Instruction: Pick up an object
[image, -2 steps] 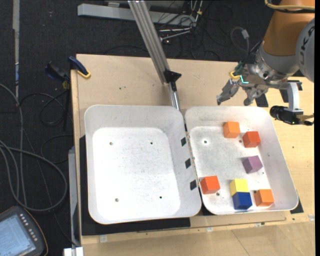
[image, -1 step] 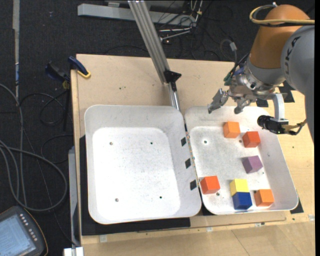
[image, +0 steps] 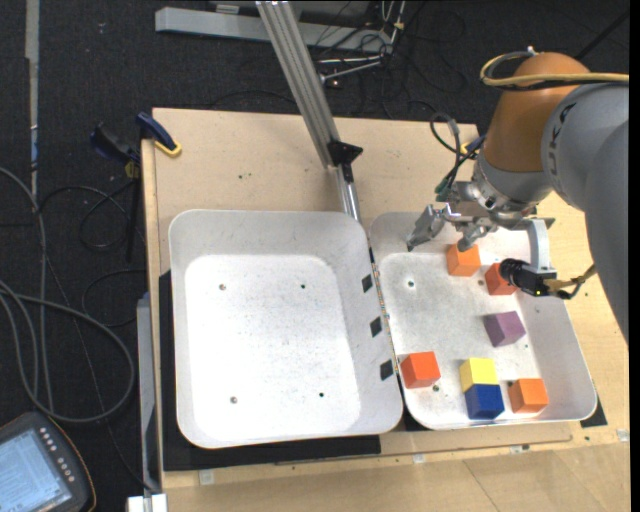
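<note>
White bins sit side by side on the wooden table; blocks lie in the right bin.
The hand hovers over the right bin's far edge, its fingers spread with nothing between them, just beside an orange block. Nearer in that bin lie a red block, a purple block, another orange cube, a yellow block touching a blue block, and a third orange piece. The left bin shows a bare speckled floor.
</note>
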